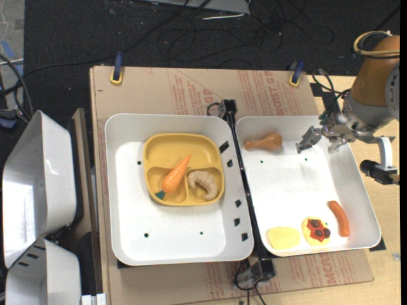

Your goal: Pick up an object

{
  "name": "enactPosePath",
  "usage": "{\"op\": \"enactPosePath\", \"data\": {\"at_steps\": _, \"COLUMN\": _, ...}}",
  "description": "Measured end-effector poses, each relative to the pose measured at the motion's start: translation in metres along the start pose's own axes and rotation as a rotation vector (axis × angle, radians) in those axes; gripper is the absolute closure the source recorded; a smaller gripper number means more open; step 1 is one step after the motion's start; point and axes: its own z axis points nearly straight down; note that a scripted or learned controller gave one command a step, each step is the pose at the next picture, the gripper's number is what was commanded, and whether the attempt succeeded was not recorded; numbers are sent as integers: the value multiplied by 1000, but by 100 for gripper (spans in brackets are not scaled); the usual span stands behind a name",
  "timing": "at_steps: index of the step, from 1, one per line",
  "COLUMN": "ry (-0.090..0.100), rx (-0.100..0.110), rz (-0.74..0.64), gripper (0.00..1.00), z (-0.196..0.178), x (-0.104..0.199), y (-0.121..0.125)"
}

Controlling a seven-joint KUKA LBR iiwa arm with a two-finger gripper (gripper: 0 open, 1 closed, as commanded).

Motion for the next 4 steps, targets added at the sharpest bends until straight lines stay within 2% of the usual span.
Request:
{"op": "enactPosePath", "data": {"at_steps": 1, "ry": 0, "rx": -1, "rz": -1, "gripper": 0, "z": 52, "x": 1, "y": -1}}
{"op": "enactPosePath", "data": {"at_steps": 2, "ry": -2, "rx": -8, "rz": -2, "gripper": 100, "z": 38, "x": 1, "y": 1}}
{"op": "enactPosePath", "data": {"at_steps": 3, "ry": -3, "rx": -12, "rz": -3, "gripper": 100, "z": -26, "x": -3, "y": 7}}
{"op": "enactPosePath", "data": {"at_steps": 4, "ry": -3, "rx": -12, "rz": -3, "gripper": 100, "z": -71, "x": -3, "y": 4}}
